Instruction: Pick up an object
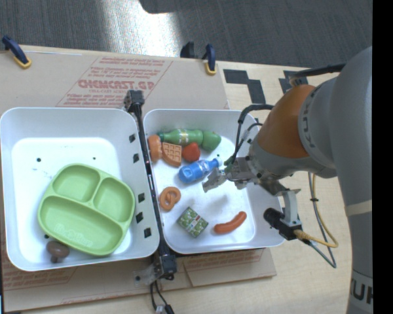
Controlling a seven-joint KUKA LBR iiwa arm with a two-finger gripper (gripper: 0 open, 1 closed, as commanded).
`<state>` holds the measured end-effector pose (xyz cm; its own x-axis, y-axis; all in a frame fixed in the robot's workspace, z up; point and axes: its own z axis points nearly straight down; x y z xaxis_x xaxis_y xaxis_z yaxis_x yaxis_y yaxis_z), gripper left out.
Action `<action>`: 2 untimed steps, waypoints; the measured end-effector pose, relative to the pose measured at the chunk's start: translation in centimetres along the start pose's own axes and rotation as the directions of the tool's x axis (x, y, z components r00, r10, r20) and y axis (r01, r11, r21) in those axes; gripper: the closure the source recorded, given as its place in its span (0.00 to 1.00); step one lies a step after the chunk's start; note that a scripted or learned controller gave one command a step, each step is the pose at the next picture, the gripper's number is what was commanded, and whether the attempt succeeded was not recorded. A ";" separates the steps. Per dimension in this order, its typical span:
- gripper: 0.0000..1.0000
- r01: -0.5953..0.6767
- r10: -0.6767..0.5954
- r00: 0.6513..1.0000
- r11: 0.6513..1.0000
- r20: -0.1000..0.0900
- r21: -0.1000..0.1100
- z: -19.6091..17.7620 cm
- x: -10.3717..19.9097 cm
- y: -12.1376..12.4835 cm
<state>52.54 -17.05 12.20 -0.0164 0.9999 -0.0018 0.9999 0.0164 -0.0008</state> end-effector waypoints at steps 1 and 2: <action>0.00 -0.009 0.009 1.000 1.000 -0.003 0.004 3.1 3.5 2.2; 1.00 -0.006 0.006 1.000 1.000 -0.003 0.004 2.0 3.5 2.3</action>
